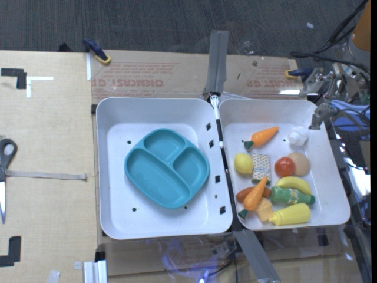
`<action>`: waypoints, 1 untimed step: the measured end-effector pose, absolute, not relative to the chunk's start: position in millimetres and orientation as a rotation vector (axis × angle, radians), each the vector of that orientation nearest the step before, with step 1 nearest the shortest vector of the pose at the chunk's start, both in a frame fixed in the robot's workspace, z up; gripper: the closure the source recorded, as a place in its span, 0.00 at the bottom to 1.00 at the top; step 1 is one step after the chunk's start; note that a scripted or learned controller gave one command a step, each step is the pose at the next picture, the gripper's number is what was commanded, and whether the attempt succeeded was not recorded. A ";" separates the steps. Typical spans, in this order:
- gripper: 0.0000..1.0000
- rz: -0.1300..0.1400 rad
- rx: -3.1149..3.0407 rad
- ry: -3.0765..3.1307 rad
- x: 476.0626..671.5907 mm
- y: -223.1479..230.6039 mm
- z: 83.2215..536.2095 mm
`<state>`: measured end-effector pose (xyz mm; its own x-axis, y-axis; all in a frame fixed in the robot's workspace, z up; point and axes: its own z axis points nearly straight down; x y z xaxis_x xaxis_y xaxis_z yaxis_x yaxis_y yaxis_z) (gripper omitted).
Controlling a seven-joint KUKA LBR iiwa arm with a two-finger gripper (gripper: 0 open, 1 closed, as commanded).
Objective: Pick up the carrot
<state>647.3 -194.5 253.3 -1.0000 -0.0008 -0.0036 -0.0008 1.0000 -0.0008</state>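
The tool (318, 114) hangs at the upper right of the frame over the right bin's (336, 175) far corner; whether it is spread or pressed together cannot be told. The carrot (265, 135) lies left and below it, well apart, in open room near the bin's top. A second carrot (255, 194) sits lower, wedged among a lemon (244, 164), tomato (284, 166), banana (293, 184) and yellow bottle (290, 215). The left bin (112, 175) holds a blue plate (166, 168).
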 end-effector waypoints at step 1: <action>0.00 -0.001 0.185 3.133 657.4 -147.2 173.9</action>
